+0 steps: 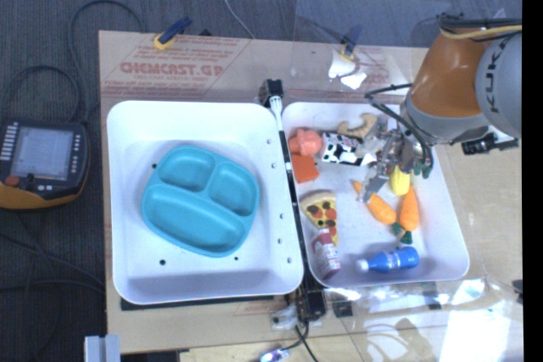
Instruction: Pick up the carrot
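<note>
In the right bin, a blue bottle lies nearest, at about six o'clock. Just beyond it the carrot lies on the bin floor, beside an orange piece. The gripper hangs close above, toward twelve o'clock; I cannot tell how its fingers stand. This looks like the approach: next, descend onto the carrot and close.

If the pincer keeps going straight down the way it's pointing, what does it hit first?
Probably the carrot, lying just below the pincer in the right bin, next to a yellow item. Depth is hard to judge from above.
</note>
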Controlling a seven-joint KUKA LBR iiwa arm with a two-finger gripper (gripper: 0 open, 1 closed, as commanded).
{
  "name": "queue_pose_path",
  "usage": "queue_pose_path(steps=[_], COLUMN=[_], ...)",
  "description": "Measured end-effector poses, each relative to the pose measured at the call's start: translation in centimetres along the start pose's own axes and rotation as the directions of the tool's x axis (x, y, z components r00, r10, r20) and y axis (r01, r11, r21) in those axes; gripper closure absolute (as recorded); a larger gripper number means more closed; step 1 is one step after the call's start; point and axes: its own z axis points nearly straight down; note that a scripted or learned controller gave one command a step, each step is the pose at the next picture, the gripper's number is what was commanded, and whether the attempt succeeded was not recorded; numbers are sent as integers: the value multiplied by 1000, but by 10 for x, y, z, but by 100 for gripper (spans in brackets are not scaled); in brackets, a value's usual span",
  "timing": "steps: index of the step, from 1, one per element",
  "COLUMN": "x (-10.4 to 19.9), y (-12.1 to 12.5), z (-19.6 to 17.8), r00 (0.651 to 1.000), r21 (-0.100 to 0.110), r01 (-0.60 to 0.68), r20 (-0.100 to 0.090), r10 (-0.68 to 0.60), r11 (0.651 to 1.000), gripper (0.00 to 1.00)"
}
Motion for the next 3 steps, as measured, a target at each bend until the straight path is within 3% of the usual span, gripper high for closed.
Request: queue_pose_path(steps=[1, 2, 3], x=[35, 32, 69], y=[9, 10, -36], z=[40, 27, 37], r00=[1000, 999, 998], r21=[2, 4, -3], r01=[31, 32, 62], r20=[2, 12, 10], r10=[-31, -32, -62], r11=[1000, 999, 998], gripper=[0, 100, 100])
